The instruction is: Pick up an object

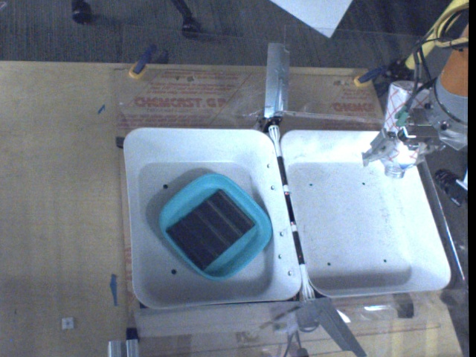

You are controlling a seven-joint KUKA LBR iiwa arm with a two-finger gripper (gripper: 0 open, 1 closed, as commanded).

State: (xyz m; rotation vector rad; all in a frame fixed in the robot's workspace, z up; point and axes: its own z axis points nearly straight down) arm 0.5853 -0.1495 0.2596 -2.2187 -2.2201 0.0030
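the only object on hand, a blue container (216,225) with a dark ribbed insert, lies flat in the left bin (145,151), ungrasped. the gripper (394,155) hangs over the far right corner of the right bin (357,266), well apart from it; whether the jaws are wide or narrow cannot be told. judged progress: pick not yet begun, with the traverse to the left bin, descent, closure and lift all left.

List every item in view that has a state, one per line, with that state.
Shallow white left bin: holds the teal container.
Teal square plastic container with dark ribbed inside: lying flat, turned diagonally, untouched.
Shallow white right bin: arm above its upper right corner.
End effector: over the right bin's upper right corner, far from the container.
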